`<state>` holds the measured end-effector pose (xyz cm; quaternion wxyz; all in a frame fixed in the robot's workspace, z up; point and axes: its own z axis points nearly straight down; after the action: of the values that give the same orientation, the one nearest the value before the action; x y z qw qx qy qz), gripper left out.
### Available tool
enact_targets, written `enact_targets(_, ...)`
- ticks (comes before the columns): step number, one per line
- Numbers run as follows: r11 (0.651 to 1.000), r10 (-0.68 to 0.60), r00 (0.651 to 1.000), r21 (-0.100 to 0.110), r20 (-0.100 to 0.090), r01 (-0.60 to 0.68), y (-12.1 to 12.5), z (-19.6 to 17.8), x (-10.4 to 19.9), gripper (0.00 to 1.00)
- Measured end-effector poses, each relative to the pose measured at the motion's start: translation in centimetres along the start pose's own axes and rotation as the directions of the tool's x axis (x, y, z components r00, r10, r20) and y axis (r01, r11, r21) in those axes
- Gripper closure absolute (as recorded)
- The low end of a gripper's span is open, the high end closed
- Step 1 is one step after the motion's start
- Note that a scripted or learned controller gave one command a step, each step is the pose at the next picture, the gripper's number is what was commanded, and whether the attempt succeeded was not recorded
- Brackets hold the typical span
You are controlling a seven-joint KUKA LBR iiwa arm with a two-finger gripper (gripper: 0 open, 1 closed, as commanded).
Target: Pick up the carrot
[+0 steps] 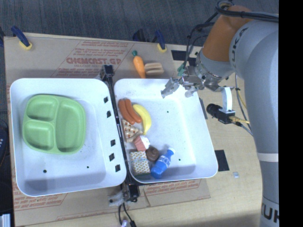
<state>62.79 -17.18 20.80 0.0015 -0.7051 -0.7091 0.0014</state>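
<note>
The carrot (138, 65), orange with a green top, lies on the cardboard just beyond the far rim of the right bin (189, 126). It is outside the bin, beside a tan toy bread piece (153, 69). My gripper (179, 91) hangs over the far part of the right bin, to the right of the carrot and a little nearer the camera. It is open, with nothing between its fingers. One fingertip (167, 90) points toward the carrot's side but is clearly apart from it.
Along the right bin's left wall lie sausages (128, 110), a banana (144, 117), a waffle piece (130, 126), a pink block (140, 144), a brown lump (152, 153), a small box (139, 163) and a blue bottle (162, 163). The left bin holds a green divided plate (54, 123).
</note>
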Motion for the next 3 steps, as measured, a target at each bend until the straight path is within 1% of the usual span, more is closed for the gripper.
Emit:
enact_targets(1,0.817,0.577,0.817,-0.013,-0.008,-0.577,-5.9,11.1,5.2,0.00)
enact_targets(2,0.795,0.606,0.795,-0.001,-0.003,-0.606,-0.4,-3.3,9.0,0.00)
enact_targets(3,0.729,0.684,0.729,0.001,0.000,-0.684,2.1,0.9,6.8,0.00)
